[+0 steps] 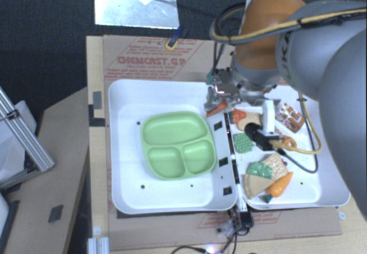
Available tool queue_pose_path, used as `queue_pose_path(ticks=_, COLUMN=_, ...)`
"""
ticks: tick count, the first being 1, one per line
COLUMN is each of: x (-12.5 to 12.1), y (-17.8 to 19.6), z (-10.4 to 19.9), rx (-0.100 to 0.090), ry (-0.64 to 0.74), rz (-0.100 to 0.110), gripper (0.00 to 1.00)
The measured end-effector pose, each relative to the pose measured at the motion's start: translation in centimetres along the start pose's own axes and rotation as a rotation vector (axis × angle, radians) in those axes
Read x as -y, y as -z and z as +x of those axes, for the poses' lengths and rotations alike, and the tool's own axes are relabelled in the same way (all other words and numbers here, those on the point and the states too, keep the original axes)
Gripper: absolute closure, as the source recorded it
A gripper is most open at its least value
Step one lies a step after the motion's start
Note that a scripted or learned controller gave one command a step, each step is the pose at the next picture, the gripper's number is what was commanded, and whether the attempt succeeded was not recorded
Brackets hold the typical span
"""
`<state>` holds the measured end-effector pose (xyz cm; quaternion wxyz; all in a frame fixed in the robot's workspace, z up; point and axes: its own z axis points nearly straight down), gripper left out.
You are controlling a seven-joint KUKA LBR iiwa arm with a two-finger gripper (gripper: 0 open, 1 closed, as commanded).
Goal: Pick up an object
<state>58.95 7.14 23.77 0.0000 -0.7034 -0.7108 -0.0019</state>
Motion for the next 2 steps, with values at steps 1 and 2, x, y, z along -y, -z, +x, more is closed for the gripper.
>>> queue_pose_path(ticks=1, x=-0.7, y=-2.4, z=4.5, rx=0.001, ry=-0.002, rz=0.003, gripper=1.00)
queue_pose_path(ticks=2, x=0.4, y=-0.9, z=3.7, rx=0.002, ry=-0.010, rz=0.002, gripper=1.00)
